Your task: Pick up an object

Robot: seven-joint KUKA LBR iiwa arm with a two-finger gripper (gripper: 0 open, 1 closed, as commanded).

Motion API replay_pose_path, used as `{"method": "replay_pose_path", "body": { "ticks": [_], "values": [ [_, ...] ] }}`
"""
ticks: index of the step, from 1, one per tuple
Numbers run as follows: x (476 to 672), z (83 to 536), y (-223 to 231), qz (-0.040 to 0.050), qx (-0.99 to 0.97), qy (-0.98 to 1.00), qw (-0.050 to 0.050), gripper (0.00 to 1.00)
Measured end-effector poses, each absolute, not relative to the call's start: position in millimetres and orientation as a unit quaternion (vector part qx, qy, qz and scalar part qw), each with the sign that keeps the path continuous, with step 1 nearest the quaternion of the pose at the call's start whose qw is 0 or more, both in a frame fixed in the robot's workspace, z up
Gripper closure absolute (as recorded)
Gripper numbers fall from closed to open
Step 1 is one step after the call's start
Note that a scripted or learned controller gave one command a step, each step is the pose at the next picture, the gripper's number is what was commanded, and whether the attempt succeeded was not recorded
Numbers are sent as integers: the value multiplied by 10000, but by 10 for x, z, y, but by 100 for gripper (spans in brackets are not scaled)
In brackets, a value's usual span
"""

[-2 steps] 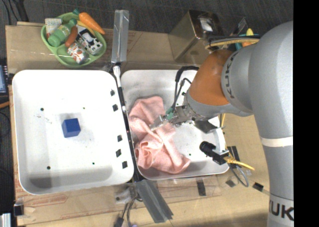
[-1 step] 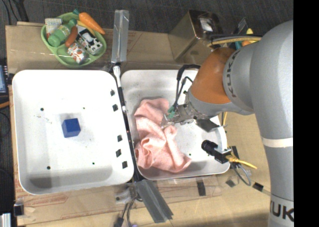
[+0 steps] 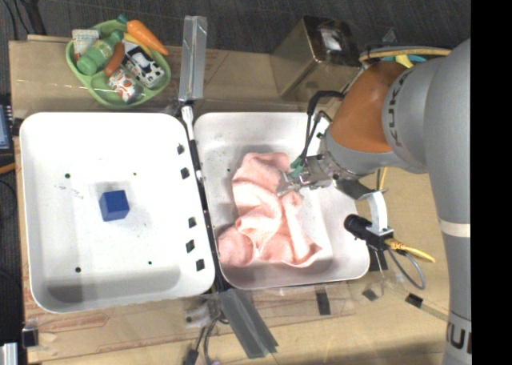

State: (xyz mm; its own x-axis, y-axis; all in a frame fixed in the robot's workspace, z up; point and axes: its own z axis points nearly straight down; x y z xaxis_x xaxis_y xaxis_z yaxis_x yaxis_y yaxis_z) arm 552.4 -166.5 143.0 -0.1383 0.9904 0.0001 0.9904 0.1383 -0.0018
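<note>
We see the gripper [image 3: 292, 182] low over the crumpled pink cloth [image 3: 272, 215], seemingly to grasp it, though we cannot tell the jaws' state.

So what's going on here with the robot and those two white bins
A grey and orange robot arm reaches in from the right over the right-hand bin, which holds a crumpled pink cloth. Its gripper is down at the cloth's upper right edge, apparently going for a grasp, but whether it actually has hold of the fabric is not clear. The left-hand bin holds a small blue cube, untouched. A green bowl of toy food sits on the bench behind the bins.
</note>
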Motion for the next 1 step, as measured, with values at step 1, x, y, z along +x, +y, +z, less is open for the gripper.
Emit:
{"method": "replay_pose_path", "body": {
  "ticks": [1],
  "values": [
    [5458, 939, -1582, -10, -6030, -7977, -21, 100]
  ]
}}
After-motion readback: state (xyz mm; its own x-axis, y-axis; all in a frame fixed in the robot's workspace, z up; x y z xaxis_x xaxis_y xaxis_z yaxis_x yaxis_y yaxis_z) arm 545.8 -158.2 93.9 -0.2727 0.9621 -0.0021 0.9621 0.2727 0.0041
